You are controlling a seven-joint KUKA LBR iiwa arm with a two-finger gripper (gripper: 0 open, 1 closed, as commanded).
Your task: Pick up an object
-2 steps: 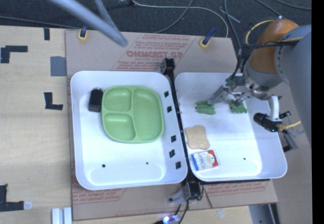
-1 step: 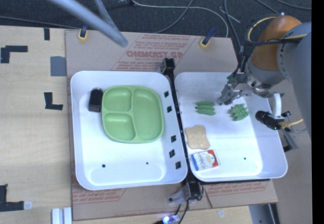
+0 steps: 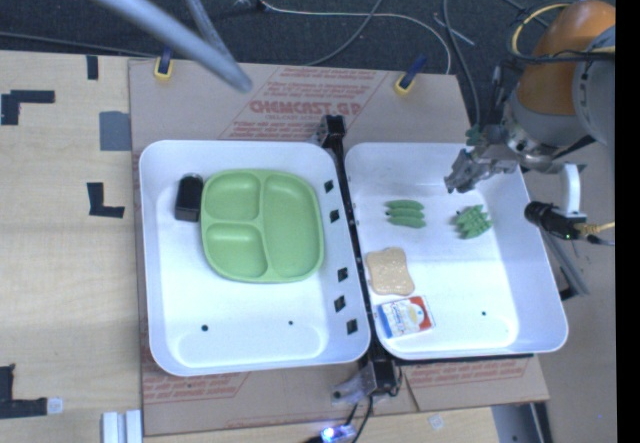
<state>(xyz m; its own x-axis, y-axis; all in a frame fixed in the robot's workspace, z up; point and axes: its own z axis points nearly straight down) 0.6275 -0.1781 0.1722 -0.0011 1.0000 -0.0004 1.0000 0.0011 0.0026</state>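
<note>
I have the arm reaching in from the right, with the gripper (image 3: 462, 178) hanging over the upper right part of the right bin (image 3: 530, 331), and I cannot tell from this slanted view how it is set. Nothing is between it that I can see, so I judge the pick as not yet made. The nearest candidate is the frilly green piece (image 3: 471, 222), lying on the bin floor just below the gripper, with the green pea pod (image 3: 405, 214) a little to its left. What worries me: a descent from here could land above the frilly piece and close on air, since the gripper sits nearer the bin's back wall than the toy itself; the piece is also low and irregular (probably leafy plastic food), so it may slip out or get pushed aside. A drop too close to the rim could strike the wall. Counting what I have: two white bins, four things in the right one, namely the frilly piece, the pea pod, a tan slice of bread (image 3: 389, 271) and a small red-and-white carton (image 3: 405, 316); and in the left bin (image 3: 165, 331) one green divided plate (image 3: 263, 225) with one small black block (image 3: 188, 197) touching its left edge.
</note>
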